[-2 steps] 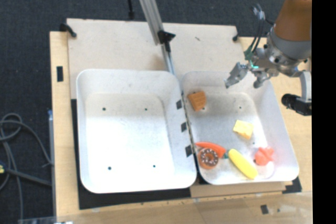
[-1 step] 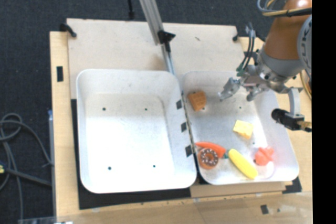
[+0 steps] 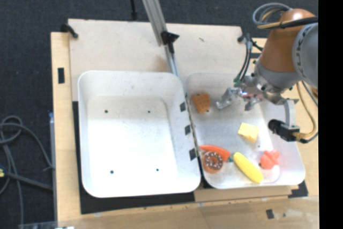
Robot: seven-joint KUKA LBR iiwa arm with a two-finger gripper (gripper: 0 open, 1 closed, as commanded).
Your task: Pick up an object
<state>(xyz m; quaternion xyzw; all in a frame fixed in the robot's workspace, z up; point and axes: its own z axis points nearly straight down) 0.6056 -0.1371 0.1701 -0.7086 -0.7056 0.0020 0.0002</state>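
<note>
Clutter filled the right shallow white bin [image 3: 214, 128]: a brown bread-like chunk [image 3: 201, 102] near its upper left, a pale yellow cheese-like wedge [image 3: 248, 132] in the middle, and along the near edge a chocolate doughnut [image 3: 213, 161] touching an orange carrot-like piece [image 3: 215, 150], a yellow banana-like fruit [image 3: 247, 167] and a small red toy [image 3: 270, 159]. That made six objects in two bins; the left white bin [image 3: 134, 134] showed only dark specks. The two-finger gripper [image 3: 236, 97] hung over the right bin's upper part, beside the brown chunk, gripping nothing visible; blur hid its spread. The grey-and-orange arm [image 3: 284, 51] was cut off at right.
</note>
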